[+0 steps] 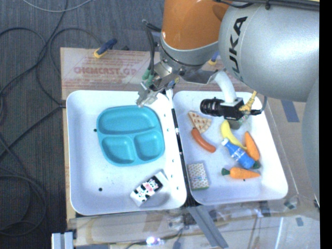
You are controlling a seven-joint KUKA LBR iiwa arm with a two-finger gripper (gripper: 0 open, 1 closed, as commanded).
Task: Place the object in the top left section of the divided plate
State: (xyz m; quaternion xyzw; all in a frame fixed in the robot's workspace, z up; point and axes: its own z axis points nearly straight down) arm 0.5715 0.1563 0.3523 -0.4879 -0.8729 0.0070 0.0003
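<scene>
We hover our gripper (147,94), grip state unclear, just beyond the far right corner of the divided plate (130,135).

Dark grey carpet floor (36,45) across upper left of frame, black cables (21,139) looping down the left edge, pale wood bench top (104,69) with faded red lettering, blue-yellow clip (105,47) at its upper edge

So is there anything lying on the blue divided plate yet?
No, all three sections of the blue divided plate show bare blue, and the toy foods lie in the right bin.
</scene>
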